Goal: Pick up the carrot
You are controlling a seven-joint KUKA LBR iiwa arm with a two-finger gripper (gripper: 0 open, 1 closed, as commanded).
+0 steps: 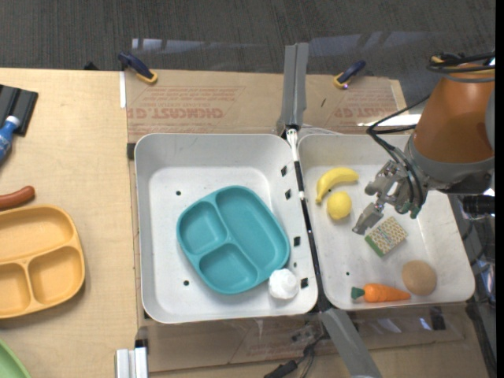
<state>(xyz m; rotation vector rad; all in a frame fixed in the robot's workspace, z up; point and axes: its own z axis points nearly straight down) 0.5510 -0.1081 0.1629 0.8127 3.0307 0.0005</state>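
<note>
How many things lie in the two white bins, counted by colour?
Yellow: 2, banana and lemon
Orange: 1, carrot
Teal: 1, divided plate
White: 1, ball
Tan: 1, round object
Green and yellow: 1, sponge
Total: 7

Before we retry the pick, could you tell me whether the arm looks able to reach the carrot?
Probably yes: the carrot lies uncovered by the bin's near wall, with the end effector above it.

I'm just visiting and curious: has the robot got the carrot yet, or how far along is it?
Not yet. The carrot lies untouched at the front edge of the right bin, beside a brown ball. The gripper hangs above the middle of that bin, near the sponge and lemon, with nothing between its fingers. Left to do: move over the carrot, come down, close on it and lift.
</note>
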